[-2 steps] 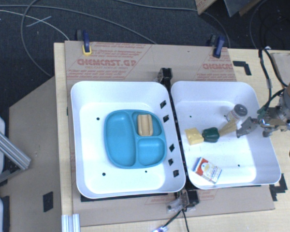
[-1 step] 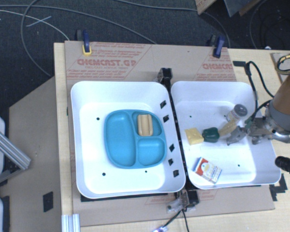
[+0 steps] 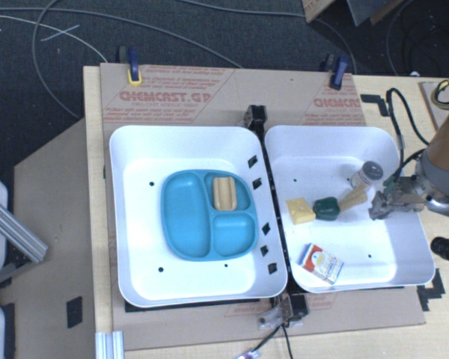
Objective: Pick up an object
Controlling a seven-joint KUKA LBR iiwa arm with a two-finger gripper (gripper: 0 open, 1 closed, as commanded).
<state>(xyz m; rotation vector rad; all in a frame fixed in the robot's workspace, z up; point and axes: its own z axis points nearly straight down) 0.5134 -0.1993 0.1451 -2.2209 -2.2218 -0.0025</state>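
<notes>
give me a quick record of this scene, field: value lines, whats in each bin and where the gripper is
left bin: holds a blue divided tray
tray contents: a tan block in its upper right compartment
right bin: yellow sponge-like piece, dark green object, small bottle with a grey cap, small red and white packet
green object: touching the yellow piece, on its right
packet: near the front rim, apart from the rest
gripper: over the right side of the right bin, just right of the bottle
held object: none seen
</notes>
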